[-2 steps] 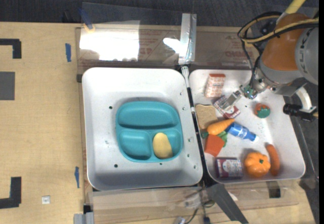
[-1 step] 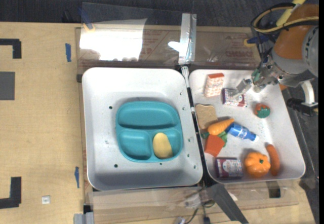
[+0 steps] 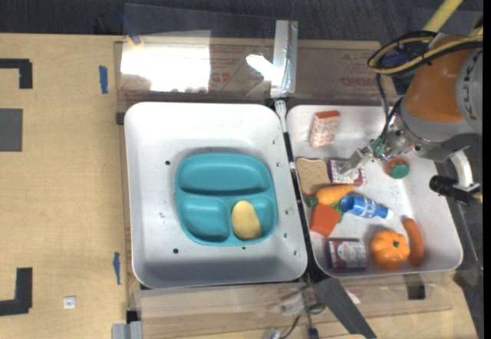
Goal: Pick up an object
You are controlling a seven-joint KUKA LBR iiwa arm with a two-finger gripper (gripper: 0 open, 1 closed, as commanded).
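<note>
My gripper [image 3: 354, 161] hangs low over the upper middle of the right bin [image 3: 445, 199], reaching in from the right under the orange-banded wrist [image 3: 433, 96]. It sits just above a small dark-red packet [image 3: 341, 172] and beside a slice of bread [image 3: 311, 173]. Below them lie an orange carrot [image 3: 334, 194], a blue bottle [image 3: 365, 208] and a red-orange block [image 3: 324, 219]. A small green and red round piece [image 3: 397, 169] lies right of the gripper. Nothing is visibly held.
The right bin also holds a red and white carton [image 3: 324, 128], a can [image 3: 347, 253], an orange pumpkin [image 3: 389, 248] and a sausage [image 3: 414, 240]. In the left bin [image 3: 146, 176] a teal divided tray [image 3: 222, 192] carries a yellow potato [image 3: 245, 220].
</note>
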